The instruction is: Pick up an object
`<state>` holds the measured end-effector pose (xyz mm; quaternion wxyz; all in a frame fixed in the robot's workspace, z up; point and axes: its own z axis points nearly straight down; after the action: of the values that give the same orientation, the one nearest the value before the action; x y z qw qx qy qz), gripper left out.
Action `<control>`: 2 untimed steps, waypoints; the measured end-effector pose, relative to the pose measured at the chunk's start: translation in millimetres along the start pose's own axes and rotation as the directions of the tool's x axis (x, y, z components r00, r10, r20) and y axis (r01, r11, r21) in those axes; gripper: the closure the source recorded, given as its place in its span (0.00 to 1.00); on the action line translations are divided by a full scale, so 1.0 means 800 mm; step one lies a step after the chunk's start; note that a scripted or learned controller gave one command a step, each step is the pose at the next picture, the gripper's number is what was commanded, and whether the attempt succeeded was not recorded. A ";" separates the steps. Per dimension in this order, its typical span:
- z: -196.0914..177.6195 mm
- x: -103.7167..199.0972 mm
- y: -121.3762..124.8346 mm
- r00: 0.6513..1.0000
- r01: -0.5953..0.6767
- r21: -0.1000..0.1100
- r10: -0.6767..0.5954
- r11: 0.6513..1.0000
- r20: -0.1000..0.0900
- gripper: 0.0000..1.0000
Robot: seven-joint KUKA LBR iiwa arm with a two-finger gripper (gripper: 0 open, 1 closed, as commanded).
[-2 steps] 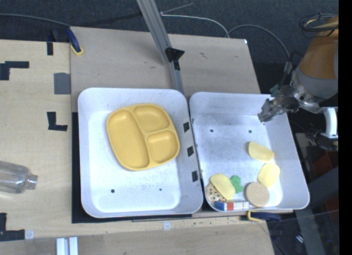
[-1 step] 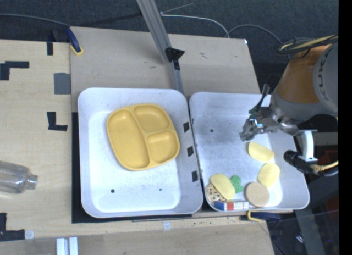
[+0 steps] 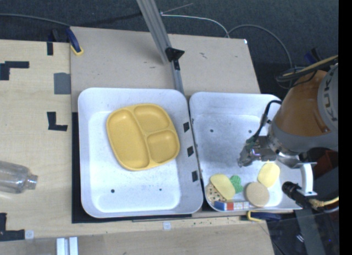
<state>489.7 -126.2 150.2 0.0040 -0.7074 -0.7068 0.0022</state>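
Two shallow white bins sit side by side on the bench, the left bin (image 3: 93, 138) bearing a yellow divided plate (image 3: 143, 136) and the right bin (image 3: 231, 116) holding a small heap in its near corner. That heap is a yellow piece (image 3: 221, 185), a green bit (image 3: 236, 182), a tan round (image 3: 257, 194) and a pale yellow lump (image 3: 268, 174), all touching or nearly so. The gripper (image 3: 252, 154) hangs low over the right bin, just above the heap, and I cannot tell how it is set or whether anything is caught in it. My worry is the crowding: coming down there, it could nudge two pieces at once, jam one against the bin wall, or grip nothing and lift away bare.
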 end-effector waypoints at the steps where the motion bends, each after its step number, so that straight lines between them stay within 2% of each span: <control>1: -0.147 0.037 -0.006 1.000 0.004 -0.015 -0.004 1.000 0.003 1.00; 2: -0.151 0.072 0.058 1.000 0.006 -0.010 -0.006 1.000 0.002 1.00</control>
<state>537.5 -69.1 270.6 -0.0003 -0.7052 -0.7090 -0.0005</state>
